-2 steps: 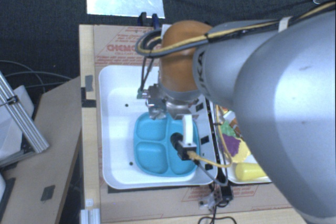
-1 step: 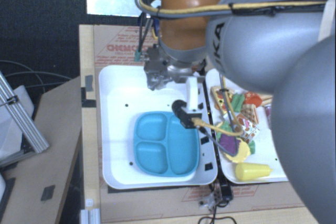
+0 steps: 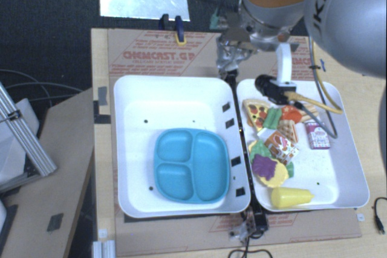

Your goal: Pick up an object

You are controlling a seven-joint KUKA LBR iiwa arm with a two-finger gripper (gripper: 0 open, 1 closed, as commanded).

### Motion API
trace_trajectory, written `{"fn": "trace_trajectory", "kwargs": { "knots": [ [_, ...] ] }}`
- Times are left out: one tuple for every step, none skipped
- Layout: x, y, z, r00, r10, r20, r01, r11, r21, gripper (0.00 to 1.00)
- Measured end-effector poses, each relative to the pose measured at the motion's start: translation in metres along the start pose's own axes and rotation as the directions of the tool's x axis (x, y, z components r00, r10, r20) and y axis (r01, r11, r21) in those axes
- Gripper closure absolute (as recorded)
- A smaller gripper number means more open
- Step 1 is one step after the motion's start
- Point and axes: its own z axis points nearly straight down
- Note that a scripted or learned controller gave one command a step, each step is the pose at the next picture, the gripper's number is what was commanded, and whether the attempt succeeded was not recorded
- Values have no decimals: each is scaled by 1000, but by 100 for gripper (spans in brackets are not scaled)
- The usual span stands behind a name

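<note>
The grey arm [image 3: 338,3] with its orange band is looming closest to the lens, cutting off at the top and right edges. Below it the gripper [image 3: 230,66] is hanging over the far end of the divider between the two bins, gripping nothing visible; whether it is open or closed I cannot tell, since it is small and blurred. Candidate objects are lying heaped in the right bin [image 3: 347,181]: a toy pizza slice [image 3: 258,112], a purple piece on yellow [image 3: 268,169], a yellow cone [image 3: 291,196], a pink packet [image 3: 317,135]. The left bin [image 3: 136,103] is holding a blue divided plate [image 3: 192,165], probably placed as a target. The pile's overlapping is making several toys hard to identify.
</note>
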Motion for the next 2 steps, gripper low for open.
{"fn": "trace_trajectory", "kwargs": {
  "knots": [
    [91, 65, -43, 1000, -16, -5, 16, 1000, -1, 100],
    [29, -27, 43, 1000, -3, 3, 3, 1000, 25, 100]
  ]
}}
